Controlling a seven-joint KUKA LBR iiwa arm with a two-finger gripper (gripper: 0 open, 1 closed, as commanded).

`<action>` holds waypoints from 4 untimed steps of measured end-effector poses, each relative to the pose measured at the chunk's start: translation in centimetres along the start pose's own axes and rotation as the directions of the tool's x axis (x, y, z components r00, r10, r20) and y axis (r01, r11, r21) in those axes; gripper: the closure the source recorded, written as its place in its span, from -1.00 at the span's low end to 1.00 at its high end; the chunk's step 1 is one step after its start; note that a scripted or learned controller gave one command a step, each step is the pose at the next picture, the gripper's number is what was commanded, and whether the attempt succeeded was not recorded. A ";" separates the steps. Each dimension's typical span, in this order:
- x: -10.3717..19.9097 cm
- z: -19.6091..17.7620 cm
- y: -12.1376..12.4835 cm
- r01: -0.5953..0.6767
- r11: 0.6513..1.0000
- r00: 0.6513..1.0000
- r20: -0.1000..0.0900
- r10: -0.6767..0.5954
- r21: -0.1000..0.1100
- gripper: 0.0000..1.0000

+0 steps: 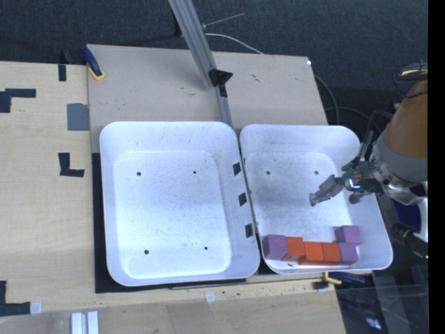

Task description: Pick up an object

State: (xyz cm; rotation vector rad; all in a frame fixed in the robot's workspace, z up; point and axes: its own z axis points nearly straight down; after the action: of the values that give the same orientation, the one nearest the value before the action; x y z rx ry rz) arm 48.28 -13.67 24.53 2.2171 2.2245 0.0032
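The hand [321, 195] hangs over the middle of the right bin [292, 139], reaching in from that bin's right wall. Its fingers run together into one grey tip in this view, so I cannot tell whether they are spread or pressed together; nothing shows between them.

The likely target, the row of blocks [313, 249], lies against the right bin's near wall, well apart from the hand. From the bin's centre divider outward it reads: a purple block [275, 245], orange blocks [314, 251], then more purple, with one purple block [348, 234] turned up toward the bin's middle. The long axis runs along the near wall, so the shape is an L pointing into the bin at its right end.

To do this step well, I judge the hand should travel toward the near wall, line its fingers across the row's short width, and descend on the orange middle, clear of the wall.

The left bin [111, 145] sits beside the right bin on the table [278, 82].
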 end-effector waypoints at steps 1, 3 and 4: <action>-0.1 0.2 0.0 -0.001 1.000 1.000 0.000 0.001 0.003 -1.00; 0.5 -4.4 0.1 -0.002 1.000 1.000 0.003 0.002 -0.005 -1.00; -2.3 -4.8 3.4 -0.003 1.000 1.000 0.003 0.003 0.001 -1.00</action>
State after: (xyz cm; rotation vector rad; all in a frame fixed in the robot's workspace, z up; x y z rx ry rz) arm 51.63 -15.95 29.36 2.2192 2.2203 -0.0005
